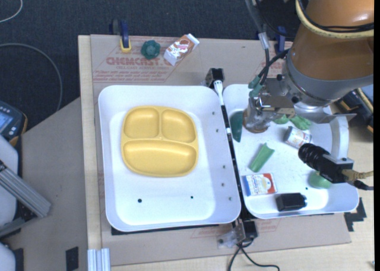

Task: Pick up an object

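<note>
Arm: grey w/ orange band (335, 20), comes in from the right, over the right bin.
Tool (257, 120): low over far-left part of right bin, near the divider; open or closed, can't tell, wrist hides it. Nothing seen gripped.
Right bin (297, 211): white, holds the loose objs.
Dark green piece (236, 126): by bin's left wall, just beside tool on its left.
Green stick (261, 158): mid-bin, lying at a slant, nearer the camera than the tool, apart from it.
Small bottle (295, 138): on its side, right of tool, near it.
Green bits (300, 122): just beyond the bottle, partly under the wrist.
Packet (260, 184): flat, white w/ red and blue print, front-left of bin.
Black block (291, 201): front edge of bin, right of packet, near it.
Pale green lump (319, 180): right side of bin, partly hidden.
Left bin (113, 163): white, holds yellow plate (159, 141), 3 sections, lying flat.
Surface (88, 145): tan board; beyond the bins a clamp (124, 35), green round thing (151, 48), small carton (180, 49).
</note>
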Robot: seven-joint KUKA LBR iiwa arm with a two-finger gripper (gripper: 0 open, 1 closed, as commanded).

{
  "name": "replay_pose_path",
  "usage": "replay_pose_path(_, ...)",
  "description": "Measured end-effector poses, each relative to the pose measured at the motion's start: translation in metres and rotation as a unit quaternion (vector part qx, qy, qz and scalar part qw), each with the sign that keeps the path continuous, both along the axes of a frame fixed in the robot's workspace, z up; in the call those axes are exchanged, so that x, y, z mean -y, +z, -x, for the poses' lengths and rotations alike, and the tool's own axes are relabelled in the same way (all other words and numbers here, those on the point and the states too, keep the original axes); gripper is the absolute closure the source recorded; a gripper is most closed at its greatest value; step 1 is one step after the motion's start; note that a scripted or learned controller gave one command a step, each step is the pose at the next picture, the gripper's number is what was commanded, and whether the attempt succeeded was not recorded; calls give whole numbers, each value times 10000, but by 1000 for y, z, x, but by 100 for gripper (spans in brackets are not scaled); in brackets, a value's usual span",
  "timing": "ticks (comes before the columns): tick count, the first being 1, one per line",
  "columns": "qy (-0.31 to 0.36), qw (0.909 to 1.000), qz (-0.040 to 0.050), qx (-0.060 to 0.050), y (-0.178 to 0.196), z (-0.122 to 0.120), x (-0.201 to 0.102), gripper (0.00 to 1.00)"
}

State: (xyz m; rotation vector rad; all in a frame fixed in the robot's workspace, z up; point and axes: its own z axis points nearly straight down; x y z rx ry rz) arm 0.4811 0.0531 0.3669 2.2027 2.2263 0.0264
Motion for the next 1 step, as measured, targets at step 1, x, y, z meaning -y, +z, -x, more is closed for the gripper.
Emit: replay_pose_path(1, -23, 10000, 18, -67, 20, 1, -48, 100)
